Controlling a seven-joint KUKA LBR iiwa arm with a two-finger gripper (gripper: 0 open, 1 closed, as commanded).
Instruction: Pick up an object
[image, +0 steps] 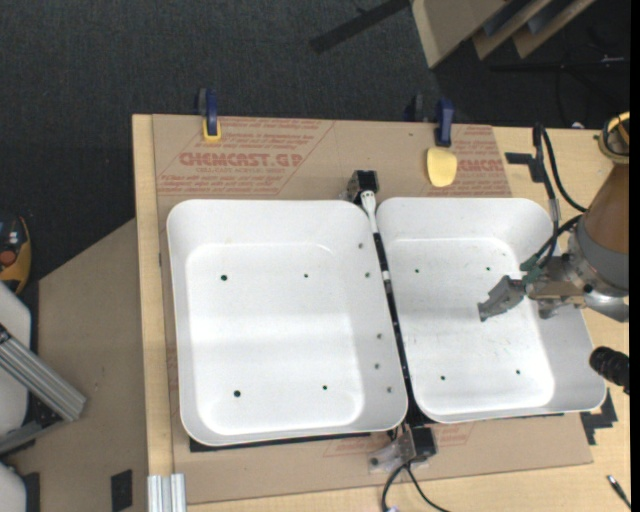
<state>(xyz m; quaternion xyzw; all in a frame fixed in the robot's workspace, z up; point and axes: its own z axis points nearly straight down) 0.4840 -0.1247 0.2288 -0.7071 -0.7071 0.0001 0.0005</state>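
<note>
My gripper (498, 299) hangs over the right part of the right white bin (452, 398), pointing left and down from the grey wrist at the view's right edge. It is a small grey shape against the bin floor, too small to read in detail. The left white bin (200, 400) lies beside it, across the dark divider (385, 290). Both bin floors show plain white with a few small dark dots.
The bins rest on a brown board (270, 150) held by blue clamps (208, 105) (444, 118) at the back. A yellow pad (441, 166) lies behind the right bin. Black cables (545, 165) run along the right side.
</note>
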